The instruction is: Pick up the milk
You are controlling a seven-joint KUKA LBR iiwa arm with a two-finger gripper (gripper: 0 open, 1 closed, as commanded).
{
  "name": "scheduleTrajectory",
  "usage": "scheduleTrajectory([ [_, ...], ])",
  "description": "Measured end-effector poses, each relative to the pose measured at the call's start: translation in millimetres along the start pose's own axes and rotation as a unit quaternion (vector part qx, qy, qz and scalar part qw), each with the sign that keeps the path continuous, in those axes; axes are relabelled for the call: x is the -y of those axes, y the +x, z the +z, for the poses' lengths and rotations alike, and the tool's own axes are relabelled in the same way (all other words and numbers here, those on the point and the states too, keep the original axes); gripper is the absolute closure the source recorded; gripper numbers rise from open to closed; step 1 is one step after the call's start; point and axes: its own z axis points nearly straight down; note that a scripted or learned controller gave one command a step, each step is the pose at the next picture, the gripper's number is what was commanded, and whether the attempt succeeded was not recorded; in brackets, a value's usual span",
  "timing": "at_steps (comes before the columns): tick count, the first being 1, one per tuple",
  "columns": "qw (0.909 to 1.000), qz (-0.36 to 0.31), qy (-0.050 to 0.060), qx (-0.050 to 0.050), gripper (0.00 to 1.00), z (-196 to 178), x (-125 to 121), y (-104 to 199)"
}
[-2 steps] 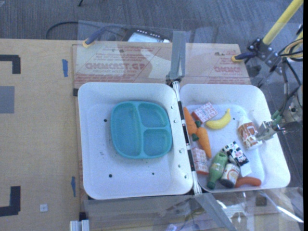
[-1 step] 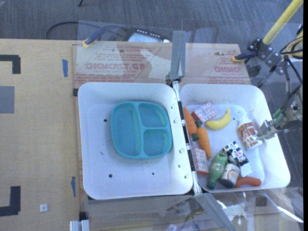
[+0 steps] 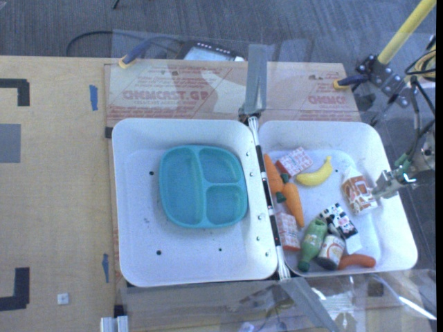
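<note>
Toward the front of the right shallow white plastic bin (image 3: 394,151) lies the small black-and-white cow-patterned carton (image 3: 341,222), which I take to be the milk. It lies between a green plastic bottle (image 3: 312,235) and a white-capped bottle with a red label (image 3: 357,193), close to both. The metal gripper (image 3: 386,185) hangs at the right wall of the bin, just beside the labelled bottle; whether it is open or closed I cannot tell. The carton is probably a light, hollow toy with stiff, smooth sides, so it may slip or tip. I would take it across its two flat faces, near the middle, avoiding the neighbours
</note>
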Motion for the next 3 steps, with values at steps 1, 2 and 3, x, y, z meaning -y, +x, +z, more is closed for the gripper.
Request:
scheduleTrajectory([
  [1,1.0000,0.000,0.002,0.000,1.00,-8,0,-1],
  [2,0.9938,0.111,-0.005,0.001,1.00,-116,0,21],
  [3,0.9972,0.075,-0.005,0.001,1.00,-157,8,-31],
])
